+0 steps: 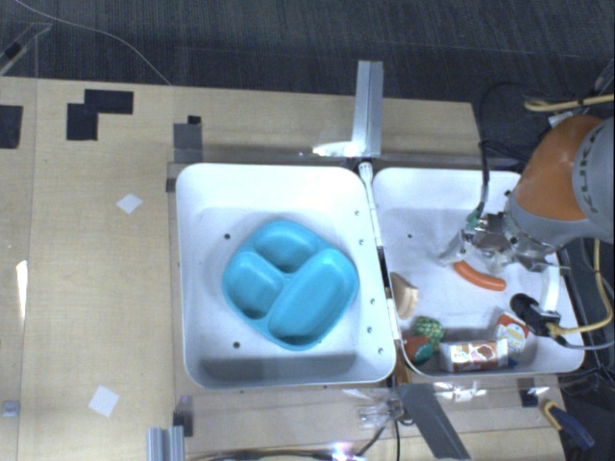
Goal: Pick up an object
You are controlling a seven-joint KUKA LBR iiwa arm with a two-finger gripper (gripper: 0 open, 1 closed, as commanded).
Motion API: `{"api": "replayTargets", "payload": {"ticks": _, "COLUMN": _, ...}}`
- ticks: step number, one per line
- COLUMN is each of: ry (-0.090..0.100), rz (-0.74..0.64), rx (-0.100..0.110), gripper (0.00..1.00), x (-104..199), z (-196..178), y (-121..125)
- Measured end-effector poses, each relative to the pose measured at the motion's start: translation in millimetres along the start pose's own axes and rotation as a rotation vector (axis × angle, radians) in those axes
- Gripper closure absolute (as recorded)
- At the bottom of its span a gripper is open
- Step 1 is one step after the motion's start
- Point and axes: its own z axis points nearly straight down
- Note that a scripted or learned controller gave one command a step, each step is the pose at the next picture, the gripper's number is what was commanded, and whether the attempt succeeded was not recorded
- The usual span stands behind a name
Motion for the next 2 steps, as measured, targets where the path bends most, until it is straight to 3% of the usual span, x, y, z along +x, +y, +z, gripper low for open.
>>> {"api": "replayTargets", "payload": {"ticks": 1, "ry": 0.0, "rz": 0.078, "rx": 0.0, "gripper": 0.0, "x": -9, "z": 0, "y": -1}}
{"api": "replayTargets", "payload": {"ticks": 2, "ry": -0.002, "rz": 0.077, "rx": -0.007, "gripper": 1.0, "x": -10, "z": -13, "y": 1}}
